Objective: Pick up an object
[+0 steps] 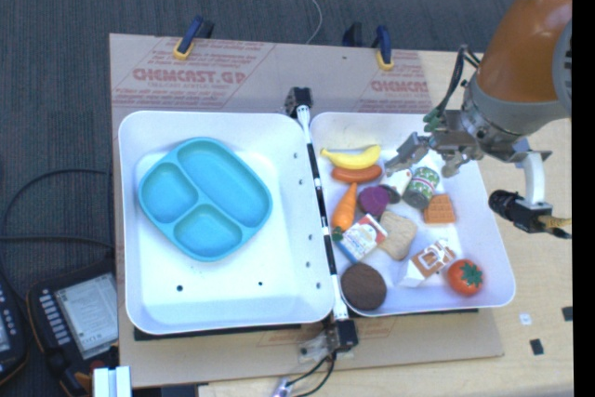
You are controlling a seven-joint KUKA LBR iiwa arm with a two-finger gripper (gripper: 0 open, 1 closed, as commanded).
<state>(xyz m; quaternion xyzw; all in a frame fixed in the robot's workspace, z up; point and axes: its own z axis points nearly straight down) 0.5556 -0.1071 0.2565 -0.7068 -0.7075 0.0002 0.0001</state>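
1. Two white bins: blue tray [204,197] sitting in left bin [149,293].
2. Hovering over right bin [497,270]: jaws [429,158] spread, gripping nothing, just above can [423,186] among toy food.

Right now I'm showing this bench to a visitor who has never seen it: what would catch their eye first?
Probably the blue divided plate, alone in the left bin. Next, the right bin, crowded with toy food: a banana, a carrot, a tomato. Above its far right side hangs the gripper, over a small can.
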